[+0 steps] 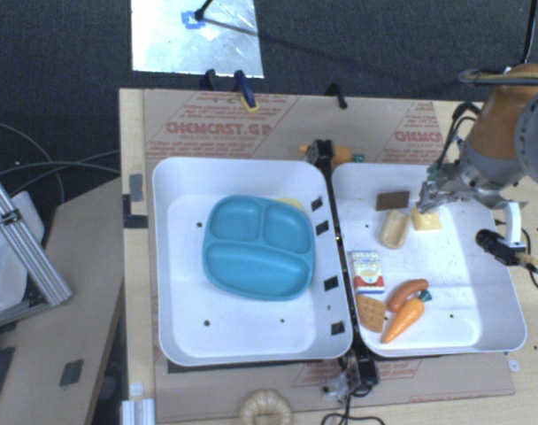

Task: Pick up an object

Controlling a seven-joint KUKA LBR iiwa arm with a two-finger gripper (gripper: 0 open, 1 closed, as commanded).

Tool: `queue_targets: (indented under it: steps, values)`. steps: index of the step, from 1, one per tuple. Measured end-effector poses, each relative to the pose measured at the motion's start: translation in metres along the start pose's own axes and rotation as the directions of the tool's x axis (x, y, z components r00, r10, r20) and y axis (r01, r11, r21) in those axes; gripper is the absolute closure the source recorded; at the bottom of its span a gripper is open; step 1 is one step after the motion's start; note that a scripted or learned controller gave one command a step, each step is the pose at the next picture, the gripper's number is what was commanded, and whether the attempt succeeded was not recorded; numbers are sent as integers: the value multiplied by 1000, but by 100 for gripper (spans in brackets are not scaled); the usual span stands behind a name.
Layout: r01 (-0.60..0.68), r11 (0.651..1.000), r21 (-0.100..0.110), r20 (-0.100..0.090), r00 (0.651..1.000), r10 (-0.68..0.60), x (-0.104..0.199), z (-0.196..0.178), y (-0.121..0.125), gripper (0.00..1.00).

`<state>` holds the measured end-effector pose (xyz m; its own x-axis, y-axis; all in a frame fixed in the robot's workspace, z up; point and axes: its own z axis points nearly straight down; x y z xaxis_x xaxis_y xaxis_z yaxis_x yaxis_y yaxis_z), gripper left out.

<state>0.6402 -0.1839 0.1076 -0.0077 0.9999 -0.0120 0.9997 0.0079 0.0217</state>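
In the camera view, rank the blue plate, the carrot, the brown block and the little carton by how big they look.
1. Blue plate, by far.
2. Carrot.
3. Little carton, close to the carrot, so unsure.
4. Brown block.

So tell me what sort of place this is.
Most likely a robotics lab test bench. A grey arm reaches over two white bins, toy food such as a carrot lies in one, and cables trail across the dark floor.
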Motion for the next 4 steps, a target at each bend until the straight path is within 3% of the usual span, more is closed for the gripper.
queue_targets:
  steps: [1, 2, 3, 4]
  values:
    - [-6, 1000, 16, -11, 1000, 6, -3, -46, -4, 100]
    - [-2, 1000, 17, -11, 1000, 2, 4, -94, -5, 100]
    - [-1, 1000, 16, -11, 1000, 2, 4, -119, -3, 100]
    - [0, 1000, 21, -13, 1000, 0, 48, -121, -26, 100]
